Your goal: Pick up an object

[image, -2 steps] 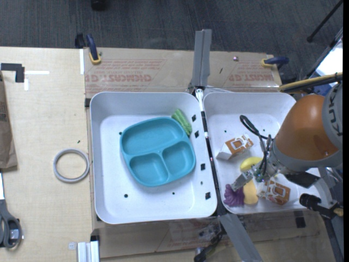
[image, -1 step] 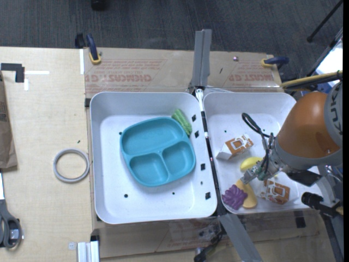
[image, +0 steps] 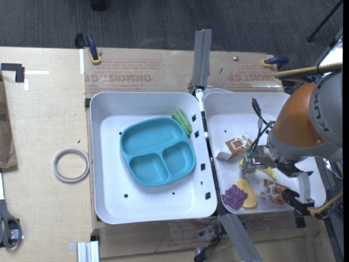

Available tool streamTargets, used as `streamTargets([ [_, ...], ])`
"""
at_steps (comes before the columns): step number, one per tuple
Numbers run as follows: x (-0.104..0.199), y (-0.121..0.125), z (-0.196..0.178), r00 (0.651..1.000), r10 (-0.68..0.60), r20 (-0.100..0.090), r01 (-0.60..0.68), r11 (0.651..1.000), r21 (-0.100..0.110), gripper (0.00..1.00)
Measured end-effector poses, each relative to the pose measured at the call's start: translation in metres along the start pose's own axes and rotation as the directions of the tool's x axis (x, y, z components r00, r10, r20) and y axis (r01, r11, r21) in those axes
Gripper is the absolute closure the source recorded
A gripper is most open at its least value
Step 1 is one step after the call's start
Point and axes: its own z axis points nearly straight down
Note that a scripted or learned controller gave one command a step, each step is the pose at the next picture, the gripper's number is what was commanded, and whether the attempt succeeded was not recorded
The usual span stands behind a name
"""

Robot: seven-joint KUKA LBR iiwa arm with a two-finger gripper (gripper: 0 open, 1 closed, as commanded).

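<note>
Camera view has the gripper [image: 249,164] down in the right bin [image: 218,100], just above the purple grapes [image: 234,197] and yellow piece [image: 248,192] near its front edge. Can't tell its state honestly. Nothing looks lifted yet, so the actual pick remains to do.

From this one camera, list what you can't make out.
- Gripper fingers: too small and cluttered to read.
- Green item: partly behind the blue tray.
- Orange packet: partly under the arm.
- Scissors: cut off by the left edge.
</note>
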Motion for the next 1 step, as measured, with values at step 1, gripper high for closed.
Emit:
streamTargets([
  [1,0.0482,0.0496,-0.1011,0.885,-0.466,0.002,0.466,0.885,-0.002,1.00],
])
